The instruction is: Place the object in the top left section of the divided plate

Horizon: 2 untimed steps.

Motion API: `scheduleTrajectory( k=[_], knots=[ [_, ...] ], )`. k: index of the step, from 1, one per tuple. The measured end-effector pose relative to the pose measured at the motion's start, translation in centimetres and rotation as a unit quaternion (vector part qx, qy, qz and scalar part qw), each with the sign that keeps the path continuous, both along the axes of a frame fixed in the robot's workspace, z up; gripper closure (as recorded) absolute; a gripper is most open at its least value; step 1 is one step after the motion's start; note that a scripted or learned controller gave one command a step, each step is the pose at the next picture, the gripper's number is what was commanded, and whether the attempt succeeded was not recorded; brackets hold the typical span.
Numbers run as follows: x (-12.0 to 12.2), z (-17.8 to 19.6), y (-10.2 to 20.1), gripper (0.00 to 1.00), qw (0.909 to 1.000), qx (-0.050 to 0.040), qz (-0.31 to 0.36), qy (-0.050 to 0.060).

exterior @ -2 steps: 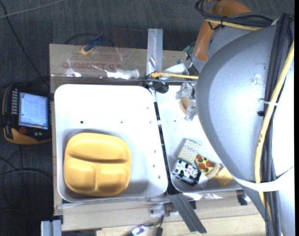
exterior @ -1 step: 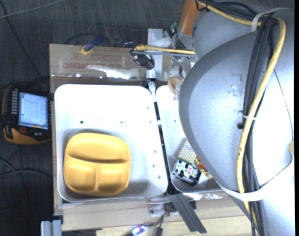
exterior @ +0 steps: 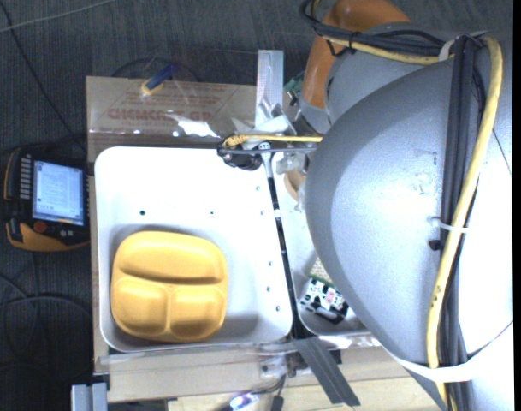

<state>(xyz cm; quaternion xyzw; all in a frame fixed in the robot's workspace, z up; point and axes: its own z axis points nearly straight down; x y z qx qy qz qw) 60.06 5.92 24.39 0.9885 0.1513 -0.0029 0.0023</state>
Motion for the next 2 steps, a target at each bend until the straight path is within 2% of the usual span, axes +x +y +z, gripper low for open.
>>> scheduleTrajectory(
  k=[1, 2],
  knots=[
    [5.5, 3.8, 3.8, 1.0, 0.9992, 0.0019, -0.039, -0.001],
    [5.7, 18.8, 6.7, 1.0, 0.9995, 0.0018, -0.032, -0.001]
  ],
)
